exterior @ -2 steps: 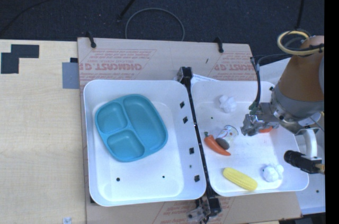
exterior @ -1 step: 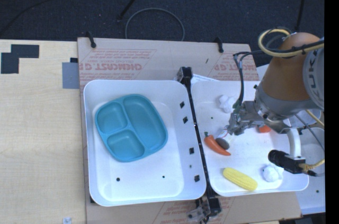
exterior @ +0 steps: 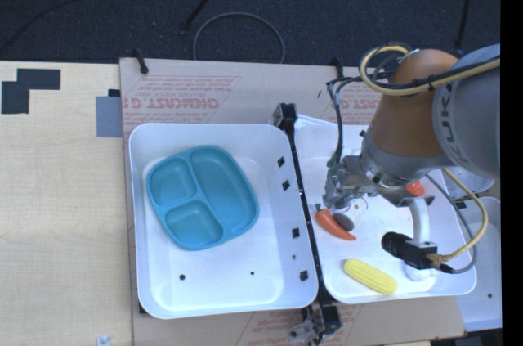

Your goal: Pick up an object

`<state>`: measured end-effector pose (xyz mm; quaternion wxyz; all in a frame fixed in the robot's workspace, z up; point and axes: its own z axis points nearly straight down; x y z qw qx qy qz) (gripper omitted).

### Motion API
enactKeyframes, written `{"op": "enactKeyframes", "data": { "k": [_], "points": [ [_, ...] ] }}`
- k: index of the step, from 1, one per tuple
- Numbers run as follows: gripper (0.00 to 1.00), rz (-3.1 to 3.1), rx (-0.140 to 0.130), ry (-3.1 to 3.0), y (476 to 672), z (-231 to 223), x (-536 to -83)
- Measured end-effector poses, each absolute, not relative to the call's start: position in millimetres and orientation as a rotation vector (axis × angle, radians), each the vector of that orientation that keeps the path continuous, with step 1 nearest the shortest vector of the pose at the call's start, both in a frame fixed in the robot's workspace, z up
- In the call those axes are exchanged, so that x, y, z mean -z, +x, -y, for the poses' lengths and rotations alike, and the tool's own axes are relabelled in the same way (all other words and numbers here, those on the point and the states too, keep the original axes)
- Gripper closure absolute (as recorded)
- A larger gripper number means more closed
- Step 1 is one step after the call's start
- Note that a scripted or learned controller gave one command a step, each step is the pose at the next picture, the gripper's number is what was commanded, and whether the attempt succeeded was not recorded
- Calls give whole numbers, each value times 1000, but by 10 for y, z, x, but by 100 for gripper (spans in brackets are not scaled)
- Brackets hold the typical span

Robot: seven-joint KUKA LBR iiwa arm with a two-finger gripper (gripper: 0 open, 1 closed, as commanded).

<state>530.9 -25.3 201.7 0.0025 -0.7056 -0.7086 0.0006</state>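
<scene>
Gripper (exterior: 337,204) is low in the right bin (exterior: 331,277), near its left wall, with the grey arm (exterior: 458,119) and its orange band (exterior: 409,111) reaching in from the right and hunched over the bin's middle. Directly under the gripper lies an orange carrot (exterior: 335,224), slanting down to the right on the white floor. Gripper and carrot look very close, perhaps touching, but whether they actually meet can't be made out from here, and neither can whether the gripper is open or closed. Nothing shows the carrot as gripped; it looks flat on the bin floor. Further toward the front edge, apart from the carrot, a yellow corn cob (exterior: 369,276) lies on its side, also angled down to the right. Over in the left bin (exterior: 212,280), a blue divided plate (exterior: 201,195) with three compartments sits a little skewed in the upper left part. Both bins rest side by side on a sheet of cardboard (exterior: 176,95) with red print, on the pale bench (exterior: 57,213).
</scene>
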Motion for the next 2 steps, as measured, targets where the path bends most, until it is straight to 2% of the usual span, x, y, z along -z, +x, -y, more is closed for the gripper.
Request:
{"op": "enactKeyframes", "data": {
  "k": [1, 2],
  "points": [
    [100, 2225, -1, -2216, 5472, -201, -2171],
    [100, 2223, -2, -2215, 5553, -612, -2183]
  ]
}}
